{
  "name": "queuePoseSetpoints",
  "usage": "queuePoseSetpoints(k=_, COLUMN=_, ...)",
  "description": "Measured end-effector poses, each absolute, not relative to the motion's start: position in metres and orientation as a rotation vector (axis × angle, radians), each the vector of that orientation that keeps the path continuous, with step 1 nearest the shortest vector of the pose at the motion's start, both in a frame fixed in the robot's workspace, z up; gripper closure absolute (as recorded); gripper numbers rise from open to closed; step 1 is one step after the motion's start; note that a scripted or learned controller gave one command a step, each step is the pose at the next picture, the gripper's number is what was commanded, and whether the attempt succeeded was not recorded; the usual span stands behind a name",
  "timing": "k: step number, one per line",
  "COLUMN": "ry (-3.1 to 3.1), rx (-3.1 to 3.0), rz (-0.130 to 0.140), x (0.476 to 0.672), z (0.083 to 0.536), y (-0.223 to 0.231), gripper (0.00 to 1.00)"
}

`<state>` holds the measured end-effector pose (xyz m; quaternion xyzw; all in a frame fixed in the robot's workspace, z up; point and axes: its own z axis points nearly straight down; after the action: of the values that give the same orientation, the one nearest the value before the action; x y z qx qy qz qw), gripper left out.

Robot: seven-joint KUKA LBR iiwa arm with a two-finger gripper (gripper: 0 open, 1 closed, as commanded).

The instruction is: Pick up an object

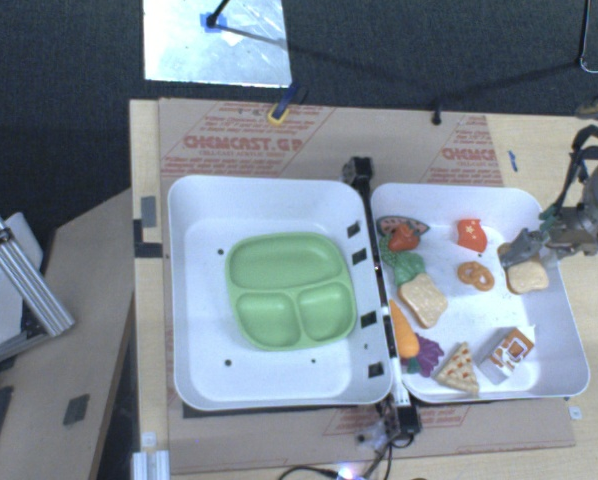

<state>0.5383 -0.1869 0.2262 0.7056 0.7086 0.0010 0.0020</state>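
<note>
Dark carpet surrounded a wooden bench [309,128] that bore two white bins side by side. Filling most of the left bin [194,268] was a green divided plate [284,290]. Toy food lay scattered across the right bin [569,363]: a bread slice [423,299] near the middle, a pizza wedge [458,367] and a small carton [507,352] toward the near edge, a carrot [404,336] along the divider with purple grapes [430,352] just beside it, green leaves [407,266], a red tomato piece [405,236], a red pepper [471,234] and a pretzel [475,275]. A pale bun [528,278] sat near the far right wall. From the right came the arm, its gripper [524,249] low over the bun's upper edge; whether the tool was spread or pressed together could not be told, and nothing was visibly pinched.
</note>
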Motion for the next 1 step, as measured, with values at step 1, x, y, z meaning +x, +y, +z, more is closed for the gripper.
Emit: queuePoseSetpoints(k=1, ry=2.229, rx=2.209, rz=0.004, x=0.5696, z=0.2193, y=-0.1443, gripper=1.0)
